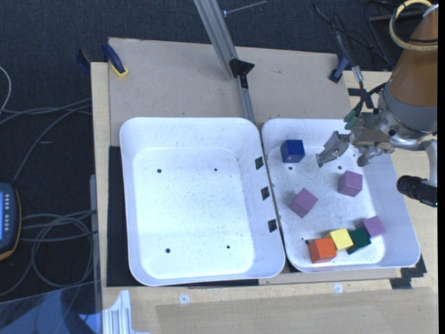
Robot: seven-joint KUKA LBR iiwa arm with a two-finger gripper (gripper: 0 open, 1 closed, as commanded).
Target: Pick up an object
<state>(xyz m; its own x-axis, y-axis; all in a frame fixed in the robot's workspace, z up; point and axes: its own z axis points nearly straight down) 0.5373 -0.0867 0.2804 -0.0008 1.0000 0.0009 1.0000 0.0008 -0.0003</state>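
Note:
My gripper (345,157) hangs over the back of the right bin (403,256), open, with nothing between its spread fingers. A blue cube (293,150) sits just left of it. Just below the gripper lies a purple block (350,183). A second purple block (303,202) rests nearer the bin's middle. Along the front edge stand an orange block (321,249), a yellow one (341,239), a green one (359,239) and a small purple one (373,225).
The left bin (188,122) adjoins the right bin, with black clips (265,192) along the shared rim. A slanted metal bar (221,33) crosses the bench behind the bins. Cables lie on the floor to the left.

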